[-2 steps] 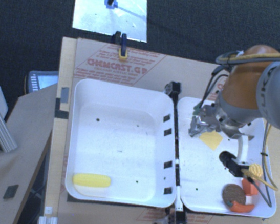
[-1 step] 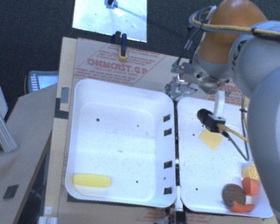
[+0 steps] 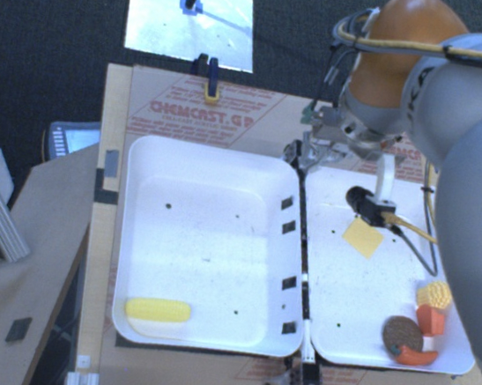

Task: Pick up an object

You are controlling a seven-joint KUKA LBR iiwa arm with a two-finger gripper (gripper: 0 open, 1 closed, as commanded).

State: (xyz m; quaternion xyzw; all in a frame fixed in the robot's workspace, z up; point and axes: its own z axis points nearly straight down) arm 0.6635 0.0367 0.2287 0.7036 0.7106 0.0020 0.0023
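Gripper (image 3: pixel 303 157) over far end of divider betw. bins; open or shut, can't tell. Yellow slice (image 3: pixel 363 238) at its 4 o'clock, apart, in right bin (image 3: pixel 362 346). Yellow cob (image 3: pixel 158 310) at 7 o'clock, well apart, in left bin (image 3: pixel 210 161).

A fixed camera above the bench (image 3: pixel 98 252) looks slantwise down on both bins (image 3: pixel 207 245).
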